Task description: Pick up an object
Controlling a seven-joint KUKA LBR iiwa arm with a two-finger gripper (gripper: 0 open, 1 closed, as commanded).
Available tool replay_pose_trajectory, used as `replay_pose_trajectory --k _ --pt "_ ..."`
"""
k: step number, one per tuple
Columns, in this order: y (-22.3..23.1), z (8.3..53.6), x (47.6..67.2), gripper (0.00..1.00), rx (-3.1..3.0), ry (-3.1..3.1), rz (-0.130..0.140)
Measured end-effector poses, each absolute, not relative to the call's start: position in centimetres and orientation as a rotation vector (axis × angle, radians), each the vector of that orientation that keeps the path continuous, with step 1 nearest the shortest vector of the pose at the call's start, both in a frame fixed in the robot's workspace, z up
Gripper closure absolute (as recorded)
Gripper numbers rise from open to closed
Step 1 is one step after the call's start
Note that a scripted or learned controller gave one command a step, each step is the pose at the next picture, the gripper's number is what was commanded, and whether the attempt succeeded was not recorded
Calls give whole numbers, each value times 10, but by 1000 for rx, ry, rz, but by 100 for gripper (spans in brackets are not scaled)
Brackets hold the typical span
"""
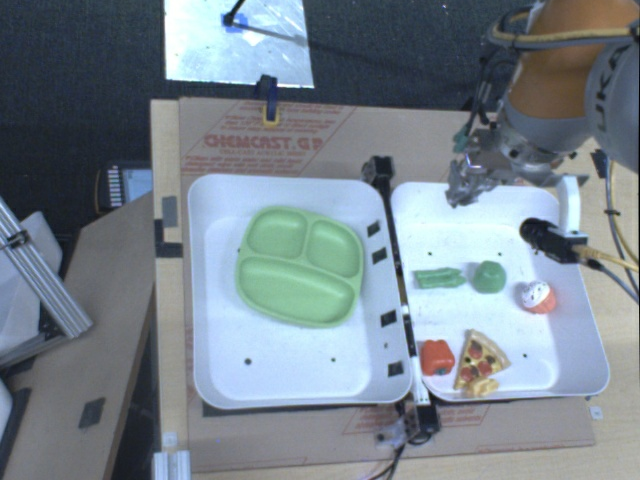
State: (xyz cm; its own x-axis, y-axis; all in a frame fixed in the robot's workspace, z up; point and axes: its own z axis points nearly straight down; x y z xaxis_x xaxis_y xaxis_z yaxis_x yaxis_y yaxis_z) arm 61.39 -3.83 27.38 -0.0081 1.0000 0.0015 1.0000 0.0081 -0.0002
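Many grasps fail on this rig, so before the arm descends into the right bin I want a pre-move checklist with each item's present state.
1. gripper carries nothing: ok.
2. Gripper above a target: not ok, it hangs over the right bin at its bare upper left corner.
3. Finger opening: cannot tell.
4. green ball free to grasp: ok.
5. pizza slice free to grasp: not ok, close beside the red piece.
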Motion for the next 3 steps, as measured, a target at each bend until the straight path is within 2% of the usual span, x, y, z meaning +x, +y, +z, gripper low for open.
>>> replay_pose_trajectory --k 3 --pt "104 231 548 100 -2212 -2229 -1"
